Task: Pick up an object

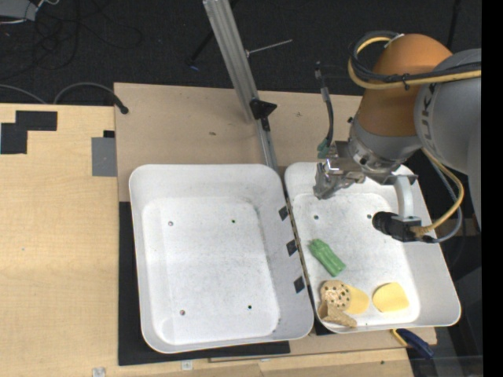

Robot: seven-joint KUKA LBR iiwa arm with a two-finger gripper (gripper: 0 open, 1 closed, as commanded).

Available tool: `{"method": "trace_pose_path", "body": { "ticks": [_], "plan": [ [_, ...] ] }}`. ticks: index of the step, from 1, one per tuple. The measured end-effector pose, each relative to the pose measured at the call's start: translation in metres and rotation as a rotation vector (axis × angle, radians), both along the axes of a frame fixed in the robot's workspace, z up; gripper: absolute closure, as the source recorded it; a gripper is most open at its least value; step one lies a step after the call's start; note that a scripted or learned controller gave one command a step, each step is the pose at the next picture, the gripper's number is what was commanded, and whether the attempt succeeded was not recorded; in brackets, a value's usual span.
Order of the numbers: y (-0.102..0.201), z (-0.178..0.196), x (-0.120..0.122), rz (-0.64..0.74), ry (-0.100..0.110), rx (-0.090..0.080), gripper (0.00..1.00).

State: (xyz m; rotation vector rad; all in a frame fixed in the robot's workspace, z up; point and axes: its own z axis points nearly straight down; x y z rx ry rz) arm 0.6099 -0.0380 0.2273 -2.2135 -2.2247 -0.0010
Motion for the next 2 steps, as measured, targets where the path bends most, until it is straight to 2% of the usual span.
{"method": "trace_pose_path", "body": {
  "ticks": [1, 2],
  "plan": [
    [0.057, -0.001, 0.005, -0.001, 0.0, -0.001, 1.0],
    [0.1, -0.001, 0.024, -0.002, -0.001, -0.002, 1.0]
  ]
}}
